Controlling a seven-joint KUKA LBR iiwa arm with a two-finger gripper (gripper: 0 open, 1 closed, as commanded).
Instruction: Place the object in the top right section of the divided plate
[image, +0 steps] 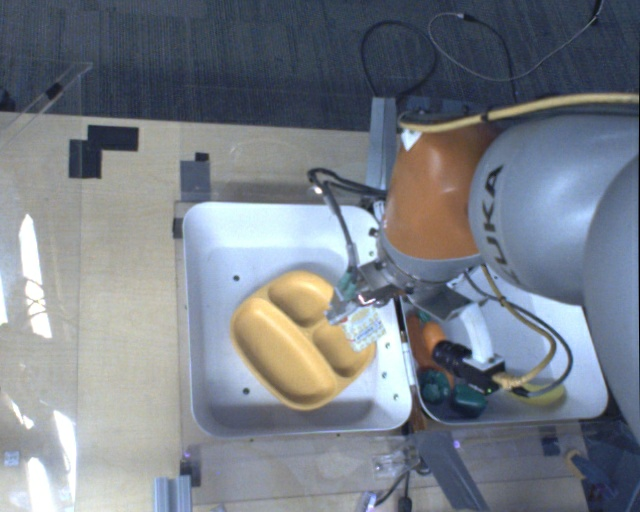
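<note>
1. A yellow divided plate lay in the left white bin. It had three smooth, rounded sections.
2. The gripper hung over the plate's right edge, under the grey arm with its orange band.
3. A small pale thing with tiny marks sat at the gripper's tip, on the plate's right side. I could not tell if the gripper held it or how wide it stood.
4. The right bin held an orange thing, a dark green thing and a yellow thing.

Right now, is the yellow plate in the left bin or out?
In. The yellow divided plate lies flat on the floor of the left bin.
</note>
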